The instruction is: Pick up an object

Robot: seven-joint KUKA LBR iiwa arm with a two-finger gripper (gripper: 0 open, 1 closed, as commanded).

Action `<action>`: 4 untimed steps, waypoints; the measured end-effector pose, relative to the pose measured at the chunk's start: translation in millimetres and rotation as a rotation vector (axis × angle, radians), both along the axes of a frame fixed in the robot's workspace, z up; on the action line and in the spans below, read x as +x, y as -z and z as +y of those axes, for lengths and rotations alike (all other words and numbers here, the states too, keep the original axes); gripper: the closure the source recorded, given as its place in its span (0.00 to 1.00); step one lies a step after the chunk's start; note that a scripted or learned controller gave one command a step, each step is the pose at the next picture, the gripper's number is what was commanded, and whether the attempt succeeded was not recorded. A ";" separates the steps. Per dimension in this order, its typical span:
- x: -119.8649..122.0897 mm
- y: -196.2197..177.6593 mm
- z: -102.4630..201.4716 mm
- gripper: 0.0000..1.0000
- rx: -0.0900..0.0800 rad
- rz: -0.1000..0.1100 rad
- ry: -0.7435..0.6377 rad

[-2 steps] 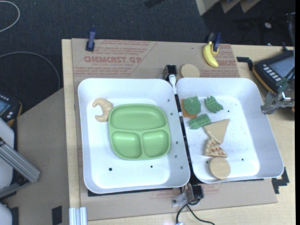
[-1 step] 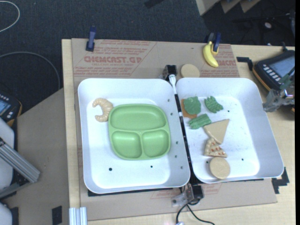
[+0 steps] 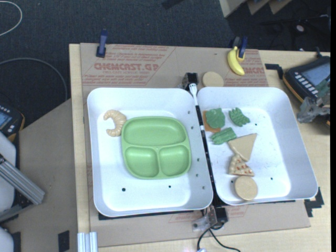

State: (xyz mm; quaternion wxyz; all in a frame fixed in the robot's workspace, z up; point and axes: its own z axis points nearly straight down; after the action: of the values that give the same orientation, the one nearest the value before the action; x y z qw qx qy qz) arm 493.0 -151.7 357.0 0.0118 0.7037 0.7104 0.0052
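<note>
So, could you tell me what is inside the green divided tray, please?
All three compartments of the green divided tray look empty. The croissant lies outside it, beside its left edge. The bin floor beneath is covered.

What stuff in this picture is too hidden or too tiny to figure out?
- Orange piece, camera view: mostly covered by the green leafy toy, so its shape is unclear.
- Device with a screen, camera view: cut off by the right edge; screen text too small to read.
- Dark gadget, camera view: cut off by the left edge.
- Green divided plate, camera view: whatever lies under it in the left bin is hidden.
</note>
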 end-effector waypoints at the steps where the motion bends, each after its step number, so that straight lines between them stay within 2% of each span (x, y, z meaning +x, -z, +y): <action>1: 0.8 -10.3 0.1 1.00 -0.001 -0.003 -0.001; 2: 1.5 -20.6 0.2 1.00 -0.003 -0.006 -0.002; 3: -14.4 27.4 27.4 1.00 0.011 0.029 0.008; 4: -12.9 14.8 26.6 1.00 0.008 0.021 0.008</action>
State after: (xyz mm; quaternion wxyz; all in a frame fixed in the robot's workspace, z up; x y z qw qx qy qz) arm 480.1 -125.1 342.2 0.0015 0.7066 0.7076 0.0007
